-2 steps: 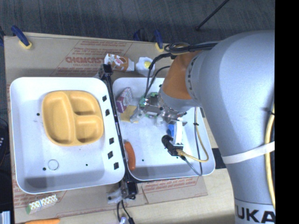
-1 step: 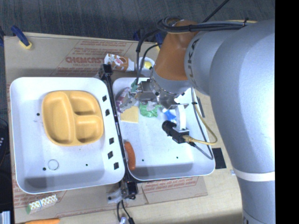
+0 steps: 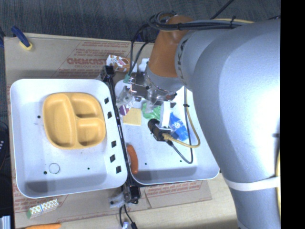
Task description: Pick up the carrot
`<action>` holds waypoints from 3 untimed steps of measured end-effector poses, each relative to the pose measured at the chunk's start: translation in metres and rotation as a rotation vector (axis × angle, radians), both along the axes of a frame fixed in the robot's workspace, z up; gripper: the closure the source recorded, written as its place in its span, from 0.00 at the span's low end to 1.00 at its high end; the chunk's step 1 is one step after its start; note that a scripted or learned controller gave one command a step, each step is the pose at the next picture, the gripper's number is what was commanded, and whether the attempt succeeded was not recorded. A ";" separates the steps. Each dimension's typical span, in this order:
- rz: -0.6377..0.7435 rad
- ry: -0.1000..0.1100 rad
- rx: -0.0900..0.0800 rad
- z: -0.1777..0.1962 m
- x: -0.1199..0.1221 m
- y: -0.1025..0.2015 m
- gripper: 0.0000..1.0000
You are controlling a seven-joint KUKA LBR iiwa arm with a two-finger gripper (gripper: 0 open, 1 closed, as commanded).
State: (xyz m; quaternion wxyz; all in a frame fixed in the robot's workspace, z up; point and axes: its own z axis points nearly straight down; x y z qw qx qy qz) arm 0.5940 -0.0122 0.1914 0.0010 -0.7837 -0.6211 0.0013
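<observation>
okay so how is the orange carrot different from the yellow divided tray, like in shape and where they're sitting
The orange carrot is small, slim and elongated; the yellow divided tray is far larger, broad and rounded, with compartments. The carrot lies in the right white bin, tight against its left wall near the front corner; the tray sits near the middle of the left white bin. Both lie flat in warm colours, apart from the gripper.

Dark grey carpet-looking floor (image 3: 71, 8) up top — pretty dim there. The counter (image 3: 62, 46) is covered in flattened brown cardboard with red print, evenly lit.
</observation>
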 end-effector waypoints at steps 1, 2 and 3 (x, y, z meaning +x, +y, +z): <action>-0.225 0.005 0.000 -0.001 -0.043 0.010 0.00; -0.079 0.003 0.001 0.000 -0.084 -0.041 0.00; -0.135 0.002 0.001 0.000 -0.050 -0.005 0.00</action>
